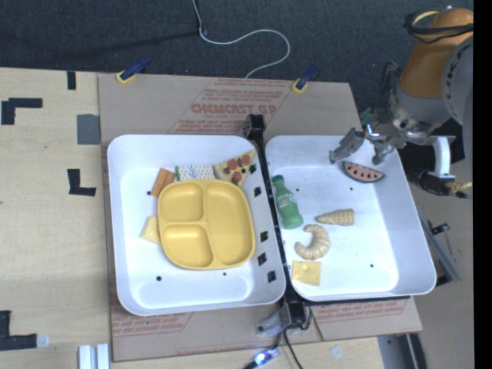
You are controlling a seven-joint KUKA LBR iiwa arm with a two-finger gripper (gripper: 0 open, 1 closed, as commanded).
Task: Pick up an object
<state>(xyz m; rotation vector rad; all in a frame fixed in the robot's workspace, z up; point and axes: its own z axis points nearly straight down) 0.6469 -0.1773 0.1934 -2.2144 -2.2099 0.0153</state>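
- The gripper hangs over the far right corner of the right bin, its two fingers spread apart with nothing between them.
- A watermelon slice lies on the bin floor just beside the gripper, a little nearer the camera than the fingertips.
- A green bottle lies along the left side of the right bin, close to the wall shared with the other bin.
- A cream cone lies near the middle of that bin, its tip pointing left.
- A croissant sits just in front of the cone, and a yellow cheese wedge lies near the front edge, close to the croissant.
- The left bin holds a yellow divided plate that covers much of its floor.
- A pizza slice and some small food pieces lie along the far edge of the plate; what each of the small pieces is I cannot tell.
- A white cable runs across the dark floor beyond the bench.
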